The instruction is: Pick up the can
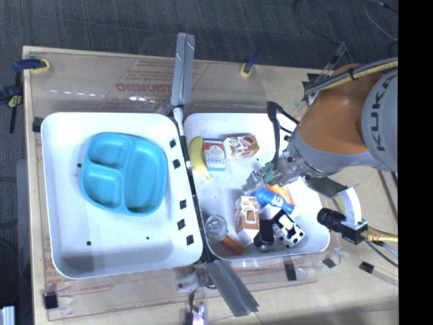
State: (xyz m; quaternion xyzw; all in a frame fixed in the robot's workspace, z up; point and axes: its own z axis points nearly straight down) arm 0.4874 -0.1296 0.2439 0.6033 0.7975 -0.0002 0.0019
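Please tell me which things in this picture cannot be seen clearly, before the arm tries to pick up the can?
- Gripper: the arm's bulk covers it in the camera view; the state of the jaws cannot be told.
- Can: too small and blurred to read any label.
- Blue and orange item: partly under the gripper, identity unclear.
- Small boxes: print too small to read.
- Right bin: its far right wall is hidden by the arm.

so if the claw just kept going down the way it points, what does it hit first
Most likely the blue and orange item lying right under the claw, beside the small carton. Depth is hard to judge from this slanted view, so it could touch the bin floor just beside it instead.
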